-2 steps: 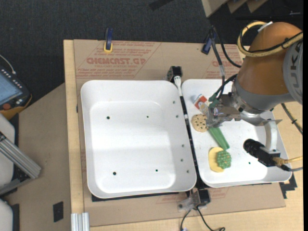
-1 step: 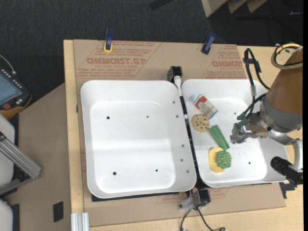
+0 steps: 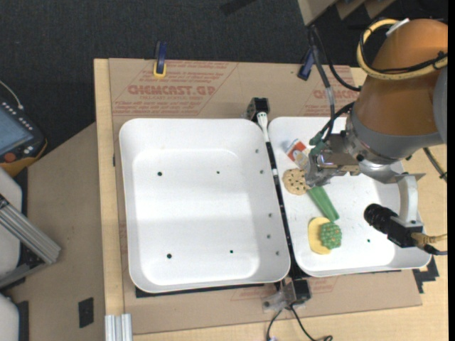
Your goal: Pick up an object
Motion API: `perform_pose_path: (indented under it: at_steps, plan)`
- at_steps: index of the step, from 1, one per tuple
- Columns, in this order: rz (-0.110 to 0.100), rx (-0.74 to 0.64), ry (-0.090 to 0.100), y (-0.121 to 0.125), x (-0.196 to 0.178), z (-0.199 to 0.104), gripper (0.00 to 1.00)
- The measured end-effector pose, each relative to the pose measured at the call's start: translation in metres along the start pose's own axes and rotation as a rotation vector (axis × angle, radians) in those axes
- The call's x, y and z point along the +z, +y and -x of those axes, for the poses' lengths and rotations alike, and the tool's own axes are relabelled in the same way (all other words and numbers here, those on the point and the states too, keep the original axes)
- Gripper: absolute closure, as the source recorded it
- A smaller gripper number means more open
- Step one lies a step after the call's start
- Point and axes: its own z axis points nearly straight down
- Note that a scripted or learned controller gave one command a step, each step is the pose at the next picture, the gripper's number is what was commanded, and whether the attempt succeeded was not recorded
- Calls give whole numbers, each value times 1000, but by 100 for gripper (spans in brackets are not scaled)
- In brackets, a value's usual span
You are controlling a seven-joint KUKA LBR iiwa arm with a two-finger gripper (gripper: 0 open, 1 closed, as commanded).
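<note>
Nothing lifted yet: down low in the right-hand shallow white bin (image 3: 398,258) with the two-finger gripper (image 3: 318,170), grip state impossible to tell, just above the round speckled cookie (image 3: 293,182) and green stick-shaped piece (image 3: 323,201).

This was a robotics lab. A counter (image 3: 106,190) topped with printed cardboard (image 3: 170,87) carried two white bins (image 3: 135,190) clipped side by side, with clamps (image 3: 161,61) at twelve o'clock. The arm (image 3: 402,84), grey and orange, reached in from three o'clock, cables (image 3: 320,69) trailing off it. Dark carpet (image 3: 71,20) lay around, and an aluminium rail (image 3: 28,229) stood at nine o'clock.
</note>
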Motion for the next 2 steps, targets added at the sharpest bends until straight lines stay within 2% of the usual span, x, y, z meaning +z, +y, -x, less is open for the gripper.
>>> perform_pose_path:
  at_steps: [1, 2]
  plan:
    - [-17, 20, -4, -17, 75, 76, 100]
    - [-3, 2, -1, 27, 45, -1, 100]
